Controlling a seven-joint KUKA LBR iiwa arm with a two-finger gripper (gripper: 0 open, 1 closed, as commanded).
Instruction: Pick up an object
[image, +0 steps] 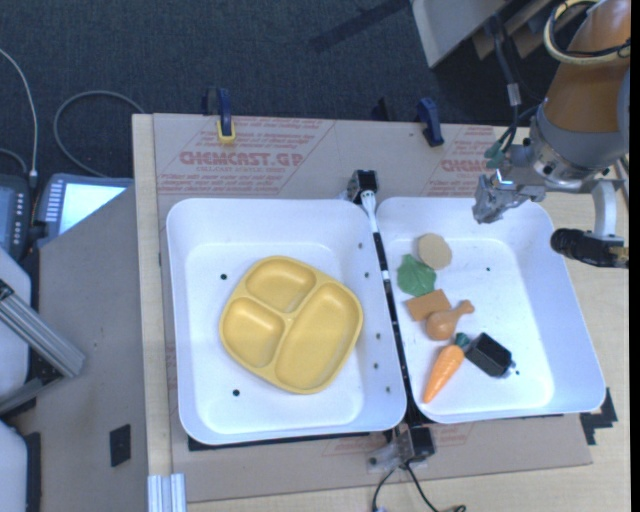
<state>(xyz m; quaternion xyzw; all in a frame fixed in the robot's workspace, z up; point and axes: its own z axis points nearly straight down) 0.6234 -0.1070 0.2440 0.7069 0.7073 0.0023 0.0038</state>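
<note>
The gripper (490, 203) hangs over the far rim of the right bin (560, 300), near that bin's far corner, at the end of the grey arm (585, 90) with its orange band, which comes in from the right. Whether it is open or closed cannot be told from this slant, and nothing is seen held in it; it sits well apart from the objects below. Those objects lie in a cluster toward the left side of the right bin. Nearest the gripper is a pale beige rounded piece (434, 250), and just beside it, toward the divider, a green leafy piece (415, 274). Below these an orange block (428, 304) touches a tan drumstick-shaped piece (448, 320). Nearer the front of the bin an orange carrot (444, 370) with a green top lies at a slant, its top end just beside a small black block (489, 354). The left bin (190, 300) holds a yellow divided plate (290, 322) with three compartments, set roughly in the middle of the bin. Both bins rest on a brown board (290, 145) with red printed lettering, held by blue clamps (224, 108) at its far edge.
</note>
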